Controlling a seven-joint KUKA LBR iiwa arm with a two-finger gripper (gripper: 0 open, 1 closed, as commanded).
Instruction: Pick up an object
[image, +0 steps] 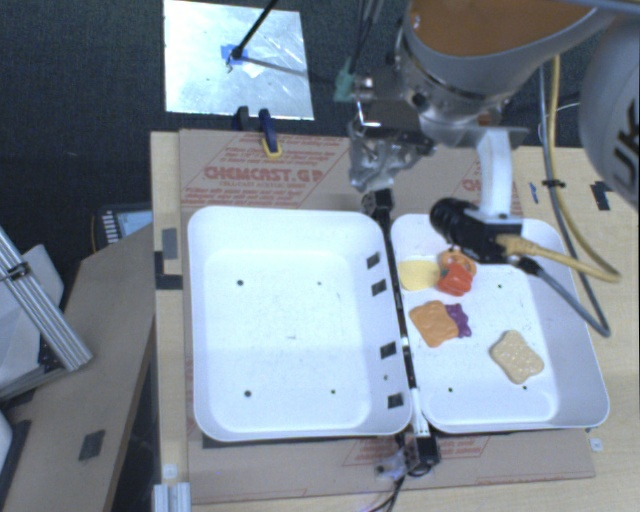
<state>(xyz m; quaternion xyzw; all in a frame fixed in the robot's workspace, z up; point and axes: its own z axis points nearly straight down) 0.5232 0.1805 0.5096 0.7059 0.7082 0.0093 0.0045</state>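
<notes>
The right bin (570, 390) holds several small objects. A pale yellow piece (418, 272) lies near its left wall, with a red and orange object (456, 272) just to its right. An orange flat piece (432, 323) touches a small purple piece (459, 318) in the middle. Toward the front right lies a beige cracker-like piece (516, 356). My gripper (376, 192) hangs over the back end of the divider between the two bins, away from all of these objects and with nothing visibly in it.
The left bin (205, 330) sits beside the right one, joined by a black-clipped divider (395, 300). A black fitting with yellow cables (470, 228) overhangs the right bin's back edge. Cardboard (260, 172) lies behind the bins.
</notes>
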